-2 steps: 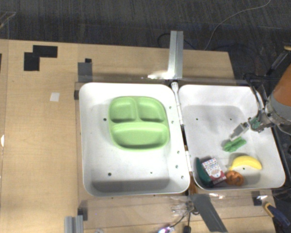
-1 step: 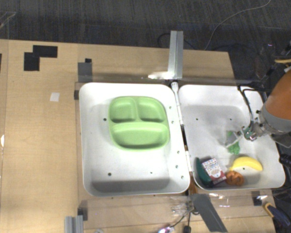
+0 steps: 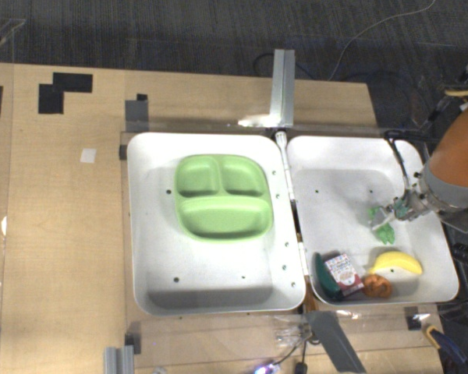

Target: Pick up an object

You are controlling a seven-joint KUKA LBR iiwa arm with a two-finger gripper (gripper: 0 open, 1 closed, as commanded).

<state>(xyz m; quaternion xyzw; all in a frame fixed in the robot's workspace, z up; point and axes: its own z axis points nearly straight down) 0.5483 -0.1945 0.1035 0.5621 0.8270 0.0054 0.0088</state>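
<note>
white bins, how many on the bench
2: the left bin holds a green divided tray; the right bin holds a banana and small items at its near edge.

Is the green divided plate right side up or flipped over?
Flipped over: the green divided plate in the left bin shows three raised, rounded compartment backs, not hollows.

A small green object [image 3: 383, 226] sits in the middle right of the frame, in the right bin [image 3: 335, 185]. Lower right, a yellow banana [image 3: 398, 264] lies on its side; left of it are a brown-orange lump [image 3: 378, 286] and a red-and-white packet [image 3: 342, 269] over a dark green piece [image 3: 321, 271].
</note>
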